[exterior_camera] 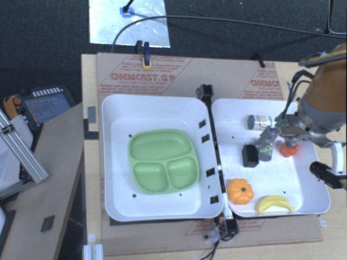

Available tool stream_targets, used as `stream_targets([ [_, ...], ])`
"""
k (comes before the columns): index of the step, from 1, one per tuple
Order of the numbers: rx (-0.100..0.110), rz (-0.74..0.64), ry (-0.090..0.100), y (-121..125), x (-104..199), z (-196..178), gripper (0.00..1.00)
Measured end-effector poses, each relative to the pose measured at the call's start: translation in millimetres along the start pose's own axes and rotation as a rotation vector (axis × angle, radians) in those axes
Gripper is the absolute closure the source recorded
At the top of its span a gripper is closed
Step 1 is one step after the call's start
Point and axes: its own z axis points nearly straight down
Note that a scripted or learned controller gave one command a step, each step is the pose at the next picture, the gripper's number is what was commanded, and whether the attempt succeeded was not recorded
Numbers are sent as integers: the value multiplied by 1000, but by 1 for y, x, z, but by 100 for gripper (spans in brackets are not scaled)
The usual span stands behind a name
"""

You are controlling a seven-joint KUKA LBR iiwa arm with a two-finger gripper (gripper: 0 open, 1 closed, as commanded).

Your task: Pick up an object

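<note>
1. Here the fingers (265, 145) are low in the right bin (309, 199), over a small grey-green object (265, 154) just right of a black block (250, 156); whether they are spread or closed on anything I cannot tell, since the wrist hides them.
2. Just right of them lies a red-orange object (289, 149), partly under the grey wrist, and just beyond, toward the far wall, a small can (259, 122) lies on its side.
3. Nearer the front of the same bin sit an orange pumpkin (240, 191) by the divider and a yellow banana (275, 203) to its right, both well apart from the arm.
4. The left bin (116, 145) holds a green divided tray (162, 160), away from the action.
5. The step in hand looks like the descent onto a target, most likely the grey-green object, with nothing visibly lifted.
6. The next move calls for the fingers to straddle that one item cleanly, without catching the black block touching it on the left, then close firmly and rise straight up.
</note>
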Motion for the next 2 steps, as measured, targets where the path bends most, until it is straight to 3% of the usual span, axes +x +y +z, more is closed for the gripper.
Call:
stream_targets([
  [1,-11,-2,-2,3,0,-6,0],
  [2,-9,0,-1,5,-3,37,0],
])
